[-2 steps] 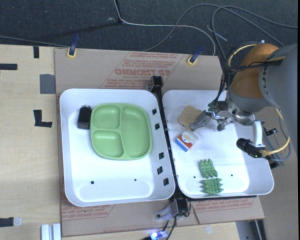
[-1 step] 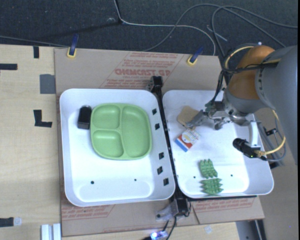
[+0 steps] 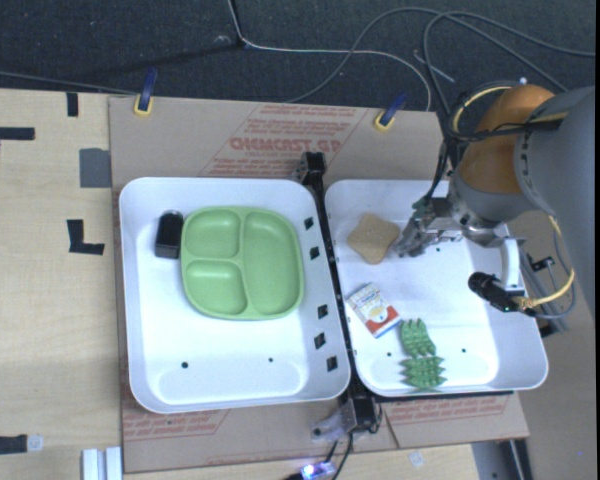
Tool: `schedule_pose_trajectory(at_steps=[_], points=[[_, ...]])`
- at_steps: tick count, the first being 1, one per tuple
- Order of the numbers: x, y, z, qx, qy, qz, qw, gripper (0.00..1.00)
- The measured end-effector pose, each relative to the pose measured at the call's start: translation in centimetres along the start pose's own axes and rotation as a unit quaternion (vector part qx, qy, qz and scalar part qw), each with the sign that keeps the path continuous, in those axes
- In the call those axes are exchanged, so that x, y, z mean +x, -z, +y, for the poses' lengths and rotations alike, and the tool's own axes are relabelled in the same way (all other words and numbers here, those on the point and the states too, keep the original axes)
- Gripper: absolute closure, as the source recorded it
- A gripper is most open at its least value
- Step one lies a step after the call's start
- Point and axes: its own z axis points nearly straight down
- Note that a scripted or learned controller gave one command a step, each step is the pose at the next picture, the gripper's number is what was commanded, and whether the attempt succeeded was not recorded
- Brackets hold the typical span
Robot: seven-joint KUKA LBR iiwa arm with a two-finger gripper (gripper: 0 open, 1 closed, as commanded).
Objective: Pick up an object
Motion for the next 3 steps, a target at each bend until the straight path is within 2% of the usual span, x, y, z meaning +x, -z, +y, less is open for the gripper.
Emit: schedule_pose_trajectory(at_steps=[1,3], points=[[0.2,6.0,0.7,0.008,-0.001,0.000,1.0000,1.00],[-0.1,17.5,1.6,0.007,-0.001,-0.001,1.0000,1.00]])
